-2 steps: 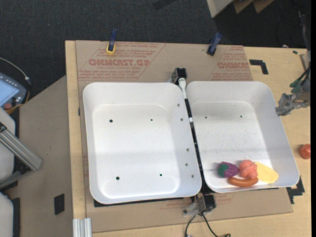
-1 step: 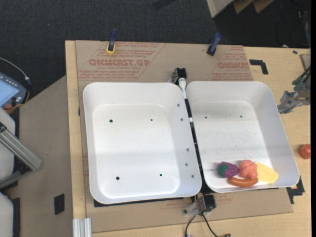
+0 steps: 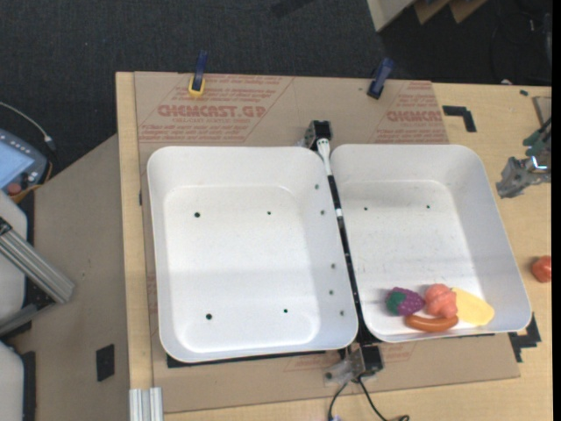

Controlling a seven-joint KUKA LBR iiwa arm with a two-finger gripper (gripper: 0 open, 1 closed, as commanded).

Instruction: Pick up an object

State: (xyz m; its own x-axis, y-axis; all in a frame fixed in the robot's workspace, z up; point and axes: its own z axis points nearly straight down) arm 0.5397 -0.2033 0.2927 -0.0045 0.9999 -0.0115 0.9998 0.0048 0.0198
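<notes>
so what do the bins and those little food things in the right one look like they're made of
Right bin and left bin: likely thin moulded plastic, smooth matte white, with rounded corners and soft rims. Purple piece, orange-pink piece, yellow piece and sausage shape: probably plastic or rubber toy food, judging by flat saturated colours and a slight sheen. Too small to be sure.

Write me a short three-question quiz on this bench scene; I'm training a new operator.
1. True or false: the small toy pieces lie in the left white bin.
2. Which corner of the right white bin holds them? A) far left B) near right C) far right
3. Fill in: the purple grape-like toy lies to the ____ of the flat yellow piece.

Key: 1 false; 2 B; 3 left.
</notes>
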